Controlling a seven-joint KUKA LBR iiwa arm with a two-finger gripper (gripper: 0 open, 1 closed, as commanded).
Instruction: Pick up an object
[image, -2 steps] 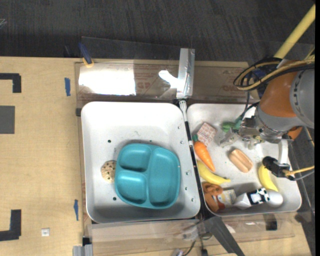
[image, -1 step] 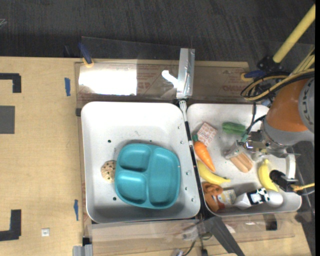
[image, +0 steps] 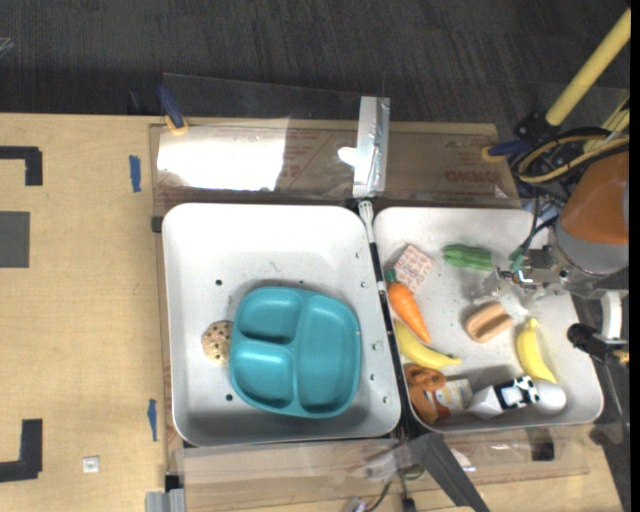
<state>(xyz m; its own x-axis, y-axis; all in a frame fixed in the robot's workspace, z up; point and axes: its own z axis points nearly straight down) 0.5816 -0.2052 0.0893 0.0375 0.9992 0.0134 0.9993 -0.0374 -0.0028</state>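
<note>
Gripper (image: 522, 272) over the right white plastic bin (image: 590, 405)

I'd descend squarely on the tan bread-roll toy (image: 488, 322) just left of it (finger state: I cannot tell), avoiding the yellow toy banana (image: 533, 352).

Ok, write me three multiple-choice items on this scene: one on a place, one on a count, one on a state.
1. Where is the cookie?
A. left bin, beside the teal plate
B. right bin
C. on the cardboard

2. How many bananas are in the right bin?
A. none
B. two
C. five

3. How does the carrot lie?
A. flat in the bin
B. upright on its tip
C. on the plate

A: it touches the plate's left edge in the left bin.
B: two yellow bananas.
A: it lies on the bin floor.
</note>
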